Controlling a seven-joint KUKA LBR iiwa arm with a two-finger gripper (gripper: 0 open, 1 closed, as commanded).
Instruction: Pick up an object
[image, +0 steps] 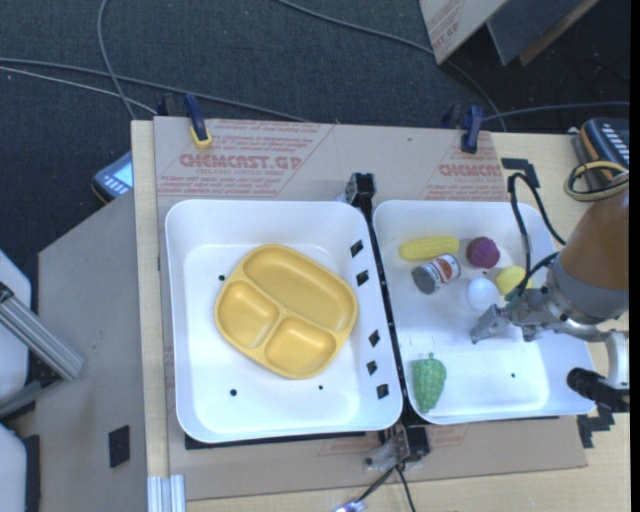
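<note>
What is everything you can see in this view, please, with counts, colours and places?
Bins: two, white, side by side on the bench.
Divided plate: one, yellow, left bin.
Corn cob: one, yellow, right bin, far side.
Can: one, grey with red, on its side below the corn.
Round fruit: one, purple, right of the can.
Egg: one, white, mid bin.
Strawberry: one, green, near left corner.
Clamps: two, blue, far edge.
Gripper: one, grey, over the right bin.

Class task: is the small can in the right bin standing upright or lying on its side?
Lying on its side: the can shows its dark round end facing lower left.
</note>
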